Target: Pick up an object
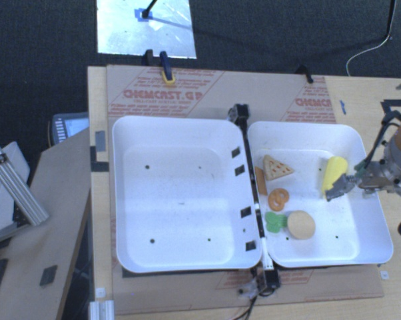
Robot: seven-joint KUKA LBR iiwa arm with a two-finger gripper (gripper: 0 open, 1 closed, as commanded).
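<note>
Five small objects sit bunched in the right bin: a tan wedge, orange ring, green piece, tan disc and a yellow piece. The gripper hangs right beside the yellow piece's lower end, likely lining up that grab. Whether it is spread or pinching, I cannot tell.

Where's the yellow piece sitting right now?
The yellow piece lies in the right bin, toward its far right part, right of the tan wedge. The claw is right at its near end.
</note>
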